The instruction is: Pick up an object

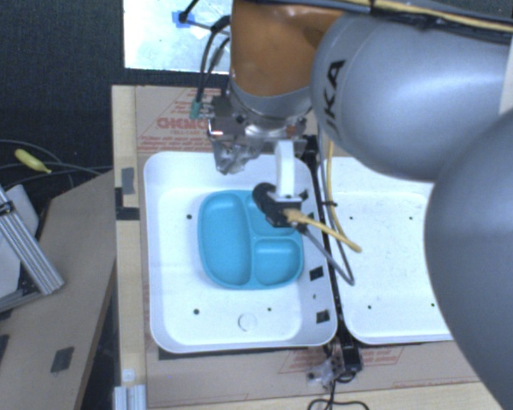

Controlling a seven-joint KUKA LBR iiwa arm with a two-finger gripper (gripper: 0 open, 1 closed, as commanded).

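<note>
Rig: one arm, reaching over the left bin (173, 263) from the right side.
Task thing: blue tray (231, 242), the only loose thing seen in the left bin.
Tray position: flat on the floor of the left bin, at its middle and toward the wall shared with the right bin (393, 254).
Tray form: three compartments, a long one on the side away from the right bin and two small ones beside it; the outline is near square, so there is no clear long axis.
Gripper (229, 159) position: over the far part of the left bin, just beyond the tray's far rim, near the corner with the long compartment.
Gripper state: cannot tell; the tip is blurred and seen from above.
Contact: none visible; nothing seen held.
Key relation: the tray lies on the near side of the gripper and slightly toward the right bin.
Judgement: the far rim is the closest edge to take, and a thin raised rim may slip.
</note>
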